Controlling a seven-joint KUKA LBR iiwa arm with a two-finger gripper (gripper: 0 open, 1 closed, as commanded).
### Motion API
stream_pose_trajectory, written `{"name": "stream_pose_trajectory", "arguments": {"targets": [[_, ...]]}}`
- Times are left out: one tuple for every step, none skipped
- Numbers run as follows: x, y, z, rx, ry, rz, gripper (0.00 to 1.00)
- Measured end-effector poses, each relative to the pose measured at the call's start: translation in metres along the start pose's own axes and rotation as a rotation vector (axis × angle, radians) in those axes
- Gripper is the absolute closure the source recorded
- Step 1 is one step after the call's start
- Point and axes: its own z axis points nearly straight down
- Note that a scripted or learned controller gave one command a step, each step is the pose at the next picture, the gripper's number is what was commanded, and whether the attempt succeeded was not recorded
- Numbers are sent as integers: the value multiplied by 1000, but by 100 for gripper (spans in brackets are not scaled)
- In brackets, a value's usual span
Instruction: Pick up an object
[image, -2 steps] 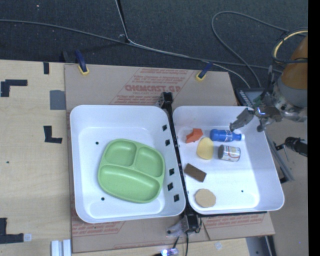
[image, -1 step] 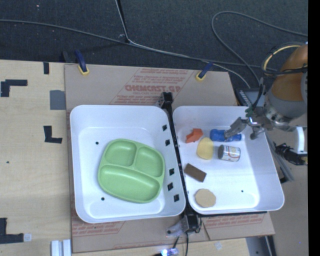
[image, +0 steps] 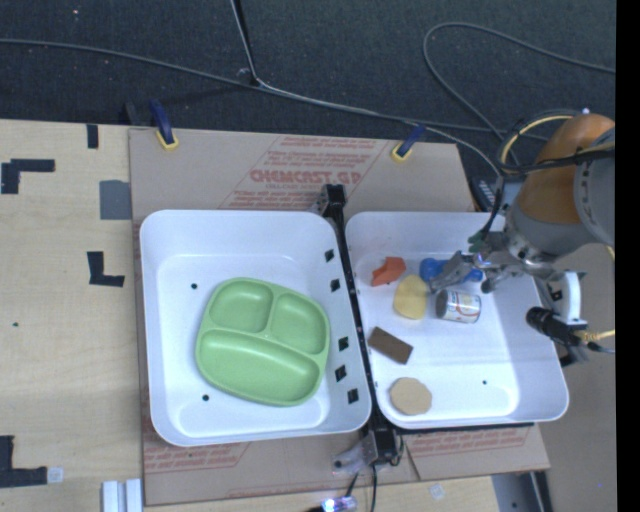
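Observation:
The right bin (image: 500, 395) holds several small things: an orange piece (image: 388, 270), a blue piece (image: 432, 268), a yellow lump (image: 410, 297), a silver can (image: 460, 305) lying on its side, a brown block (image: 390, 345) and a tan round cookie (image: 410, 396). My gripper (image: 458, 275) reaches in from the right and hovers low over the can and the blue piece. The fingers look spread, with one dark finger (image: 447, 272) angled toward the yellow lump. I see nothing held between them.
A green divided plate (image: 264, 340) lies in the left bin (image: 165, 250). A black divider (image: 345, 300) runs between the bins. The arm's wrist and cables (image: 550, 230) hang over the right bin's far right rim. Two clamps (image: 165, 130) pin the cardboard at the back.

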Motion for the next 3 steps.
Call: {"name": "stream_pose_trajectory", "arguments": {"targets": [[0, 1, 46, -7, -3, 0, 0], [0, 2, 33, -10, -5, -1, 100], [7, -5, -24, -10, -1, 0, 100]]}}
